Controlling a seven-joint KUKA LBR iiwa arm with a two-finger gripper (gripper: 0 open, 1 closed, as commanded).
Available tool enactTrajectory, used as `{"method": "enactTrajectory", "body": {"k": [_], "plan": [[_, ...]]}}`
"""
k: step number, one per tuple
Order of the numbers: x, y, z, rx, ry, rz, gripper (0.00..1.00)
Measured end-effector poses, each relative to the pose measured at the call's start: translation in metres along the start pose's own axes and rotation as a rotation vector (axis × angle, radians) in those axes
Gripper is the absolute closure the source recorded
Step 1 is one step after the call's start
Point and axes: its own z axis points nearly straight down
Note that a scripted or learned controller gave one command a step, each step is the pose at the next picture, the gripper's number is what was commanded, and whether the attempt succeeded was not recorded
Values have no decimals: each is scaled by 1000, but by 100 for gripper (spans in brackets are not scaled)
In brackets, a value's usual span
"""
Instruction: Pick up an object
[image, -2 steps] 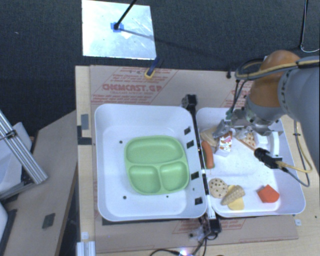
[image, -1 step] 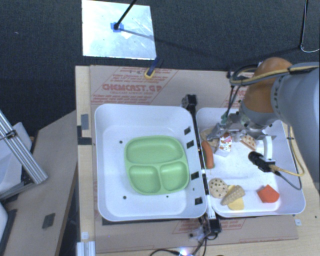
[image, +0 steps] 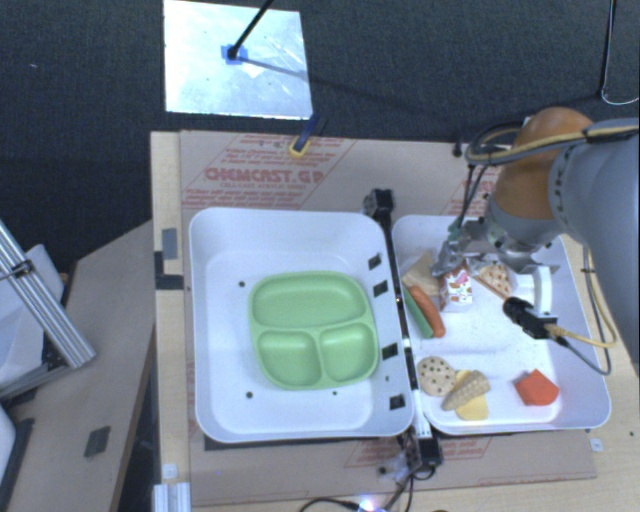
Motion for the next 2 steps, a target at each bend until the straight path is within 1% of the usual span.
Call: {"method": "enactTrajectory", "body": {"k": [1,2], "plan": [[3,4,-65,8,4,-5,100],[3,6,-119,8,4,-6,100]]}}
